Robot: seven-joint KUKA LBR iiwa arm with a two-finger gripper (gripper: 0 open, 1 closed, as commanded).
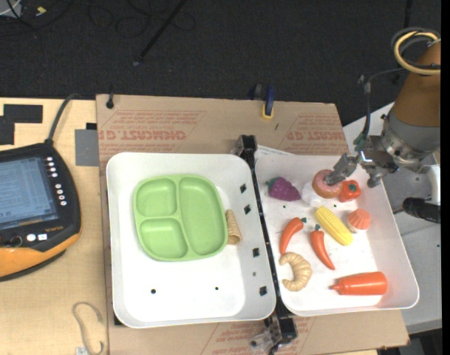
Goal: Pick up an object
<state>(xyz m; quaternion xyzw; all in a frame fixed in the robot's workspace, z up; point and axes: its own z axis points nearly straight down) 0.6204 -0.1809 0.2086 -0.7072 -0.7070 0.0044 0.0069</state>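
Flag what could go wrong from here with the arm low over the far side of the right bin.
1. The tool sits where the pink donut and the tomato touch, so a close might catch both or squeeze one out.
2. It is also near the right bin's far rim, so a descent could clip the wall.

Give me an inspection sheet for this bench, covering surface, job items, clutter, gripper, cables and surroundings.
Surface: two white bins, left bin and right bin, on cardboard.
Job's things: in the right bin, purple grapes, donut, tomato, corn, two red peppers, croissant, orange bottle.
Clutter: green divided plate in the left bin.
Grippers: gripper over the donut and tomato; finger state unclear.
Cables: black cables behind the bench.
Surroundings: teach pendant at left.
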